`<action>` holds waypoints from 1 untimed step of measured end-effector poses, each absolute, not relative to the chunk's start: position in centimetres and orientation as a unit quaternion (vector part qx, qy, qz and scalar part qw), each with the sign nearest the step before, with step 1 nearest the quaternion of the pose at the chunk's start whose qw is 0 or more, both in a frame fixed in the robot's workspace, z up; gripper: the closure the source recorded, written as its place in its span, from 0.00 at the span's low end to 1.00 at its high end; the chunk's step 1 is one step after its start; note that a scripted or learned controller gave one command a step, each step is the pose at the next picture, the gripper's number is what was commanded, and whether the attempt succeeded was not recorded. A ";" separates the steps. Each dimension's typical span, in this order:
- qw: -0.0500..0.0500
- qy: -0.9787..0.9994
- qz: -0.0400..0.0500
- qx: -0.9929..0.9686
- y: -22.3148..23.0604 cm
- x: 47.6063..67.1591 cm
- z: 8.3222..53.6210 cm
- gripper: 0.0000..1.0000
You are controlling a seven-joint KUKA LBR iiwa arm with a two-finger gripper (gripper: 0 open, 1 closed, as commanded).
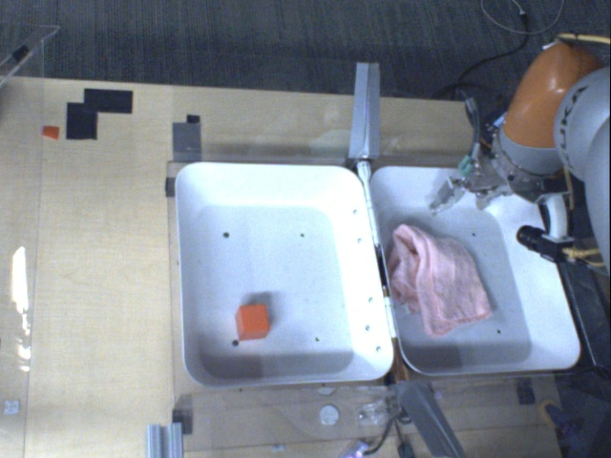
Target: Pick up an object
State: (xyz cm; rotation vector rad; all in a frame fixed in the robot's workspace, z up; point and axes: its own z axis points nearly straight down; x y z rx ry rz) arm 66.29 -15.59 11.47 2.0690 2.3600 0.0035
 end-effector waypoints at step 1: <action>0.006 0.738 0.003 0.675 -18.0 58.8 9.0 0.00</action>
